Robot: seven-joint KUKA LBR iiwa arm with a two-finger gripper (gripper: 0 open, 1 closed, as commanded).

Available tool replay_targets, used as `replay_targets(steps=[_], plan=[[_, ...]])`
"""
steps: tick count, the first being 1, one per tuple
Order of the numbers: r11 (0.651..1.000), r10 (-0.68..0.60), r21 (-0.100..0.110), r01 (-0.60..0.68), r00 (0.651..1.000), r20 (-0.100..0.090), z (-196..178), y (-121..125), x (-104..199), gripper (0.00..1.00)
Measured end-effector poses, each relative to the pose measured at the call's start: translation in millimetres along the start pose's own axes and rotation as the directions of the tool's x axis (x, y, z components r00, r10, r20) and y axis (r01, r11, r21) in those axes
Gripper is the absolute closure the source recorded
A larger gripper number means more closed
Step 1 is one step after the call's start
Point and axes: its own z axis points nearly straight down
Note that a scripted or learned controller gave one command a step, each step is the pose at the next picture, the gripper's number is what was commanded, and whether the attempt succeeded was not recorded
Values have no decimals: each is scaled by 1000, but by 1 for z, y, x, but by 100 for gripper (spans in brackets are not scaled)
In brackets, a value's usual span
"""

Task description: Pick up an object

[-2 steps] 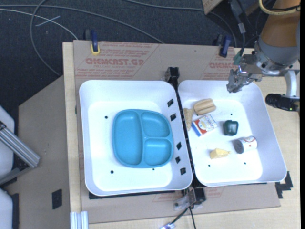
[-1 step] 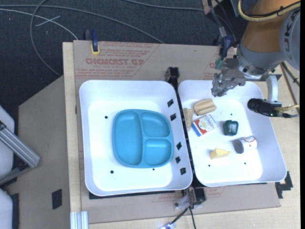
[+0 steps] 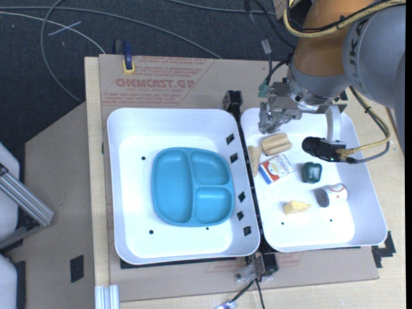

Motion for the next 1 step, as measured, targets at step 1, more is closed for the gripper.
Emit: replay_targets(steps=[1], plan=[[1000,0,-4,0,1000,0,-6,4,60,100]])
